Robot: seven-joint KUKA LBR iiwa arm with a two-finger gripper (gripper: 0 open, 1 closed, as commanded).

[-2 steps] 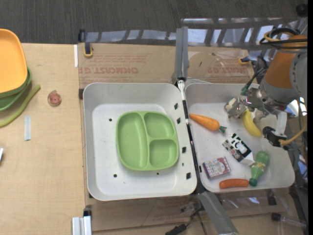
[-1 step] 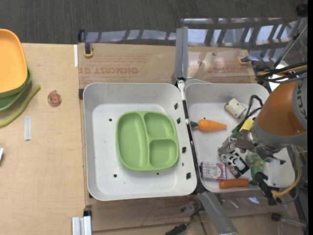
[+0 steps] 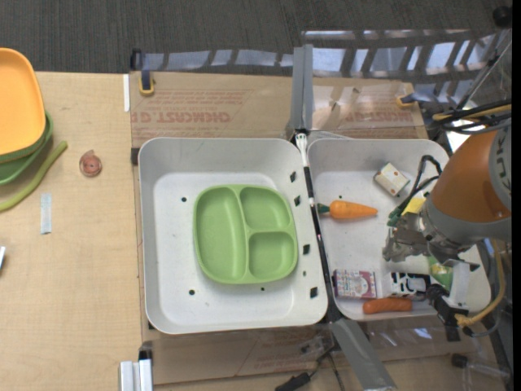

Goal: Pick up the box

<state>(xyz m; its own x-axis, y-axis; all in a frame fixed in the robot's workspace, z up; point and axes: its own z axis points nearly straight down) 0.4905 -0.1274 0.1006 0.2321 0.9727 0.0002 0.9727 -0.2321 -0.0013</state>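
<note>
- In the camera view, the arm (image 3: 476,190), grey with an orange band, is seen reaching in from the right over the right bin (image 3: 346,157).
- The gripper (image 3: 404,247) is seen low in the right bin, below the orange band; whether it is apart or together cannot be told, as the metal parts are crowded and blurred.
- No object is seen clamped in the gripper.
- The box (image 3: 356,283), a small pink and white carton, is seen lying flat on the bin floor to the left of the gripper and slightly nearer the front wall, close by but apart from it.
- A red sausage-shaped item (image 3: 387,305) is seen just in front of the box, below and left of the gripper.
- A carrot (image 3: 350,210) is seen behind and to the left of the gripper, its green end towards the divider between the bins.
- A small white block (image 3: 391,178) is seen well behind the gripper, near the back of the bin.
- A black and white printed item (image 3: 409,283) is seen just in front of the gripper, partly hidden by it.
- A green divided plate (image 3: 245,233) is seen far to the left of the gripper, in the left bin (image 3: 163,243).
- An orange plate (image 3: 18,104) is seen on the wooden bench (image 3: 73,300), farthest left of the gripper.
</note>
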